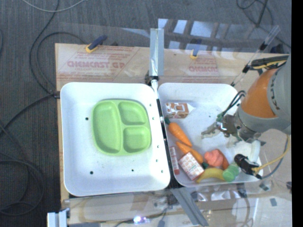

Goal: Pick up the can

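Left bin (75,174): we see a green tray (122,126) in it
Right bin (208,94): holds the toy food and the arm (265,103)
Can (179,109): what we take for it lies on its side at the bin's far left corner, long axis across the view
Gripper (211,130): low over bare floor; released or clenched, we cannot tell
Key relation: can sits up-left of gripper, near, carrot (179,133) between

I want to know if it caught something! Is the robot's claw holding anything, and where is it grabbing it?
Nothing is held. The gripper hangs over a bare part of the right bin, with nothing between its fingers. The carrot lies apart, to its left.
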Motion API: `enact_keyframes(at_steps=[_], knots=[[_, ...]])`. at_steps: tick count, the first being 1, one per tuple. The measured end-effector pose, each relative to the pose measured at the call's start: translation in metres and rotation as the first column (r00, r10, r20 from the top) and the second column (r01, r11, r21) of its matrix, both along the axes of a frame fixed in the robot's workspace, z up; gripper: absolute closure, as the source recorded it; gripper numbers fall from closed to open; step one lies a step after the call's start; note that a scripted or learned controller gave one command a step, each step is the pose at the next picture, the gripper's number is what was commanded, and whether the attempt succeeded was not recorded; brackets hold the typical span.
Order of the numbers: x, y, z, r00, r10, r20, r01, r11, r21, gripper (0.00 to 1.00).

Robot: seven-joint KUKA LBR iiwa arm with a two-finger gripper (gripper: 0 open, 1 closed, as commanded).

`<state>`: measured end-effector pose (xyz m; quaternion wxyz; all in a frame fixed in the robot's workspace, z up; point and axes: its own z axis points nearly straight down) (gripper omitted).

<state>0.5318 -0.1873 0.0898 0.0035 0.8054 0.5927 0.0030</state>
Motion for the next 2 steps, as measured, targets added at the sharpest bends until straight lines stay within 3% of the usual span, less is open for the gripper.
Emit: enact_keyframes(at_steps=[1, 2], knots=[[-0.0406, -0.0112, 0.0022, 1.0, 0.017, 0.01, -0.017, 1.0, 0.0, 0.0], [-0.0405, -0.0068, 0.0017, 0.992, -0.129, 0.013, 0.129, 0.992, -0.001, 0.0]])
